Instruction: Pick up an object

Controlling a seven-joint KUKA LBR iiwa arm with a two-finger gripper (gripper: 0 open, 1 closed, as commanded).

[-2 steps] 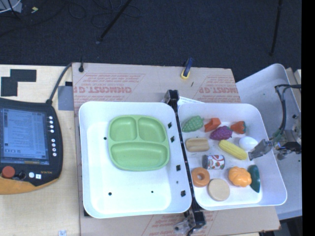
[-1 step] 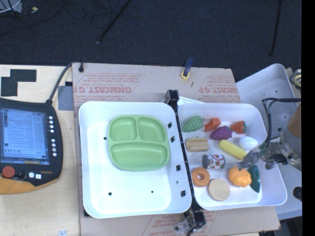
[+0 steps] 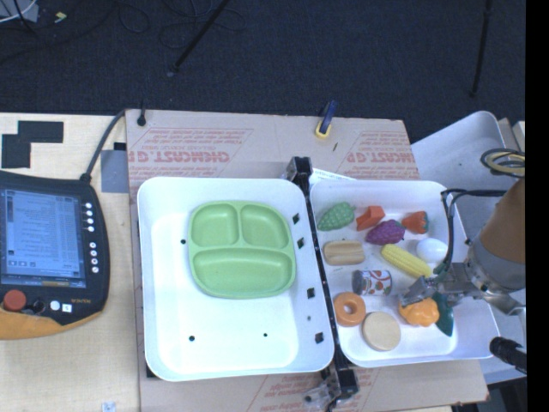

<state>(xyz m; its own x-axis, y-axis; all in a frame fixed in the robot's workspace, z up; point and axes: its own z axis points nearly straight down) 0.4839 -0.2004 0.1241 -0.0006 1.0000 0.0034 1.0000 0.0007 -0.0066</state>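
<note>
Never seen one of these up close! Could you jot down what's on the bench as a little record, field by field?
left bin: holds a green divided plate
right bin: toy foods, among them corn, purple grapes, a donut, a hot dog bun, a white egg
arm: reaches in from the right
gripper: low over the right bin, at an orange toy
hold: cannot tell
left of bins: a control tablet

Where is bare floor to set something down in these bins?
Left bin: bare floor below the green plate and along its left wall. Right bin is crowded: toy food fills it, and the gripper sits by the orange pepper.
</note>
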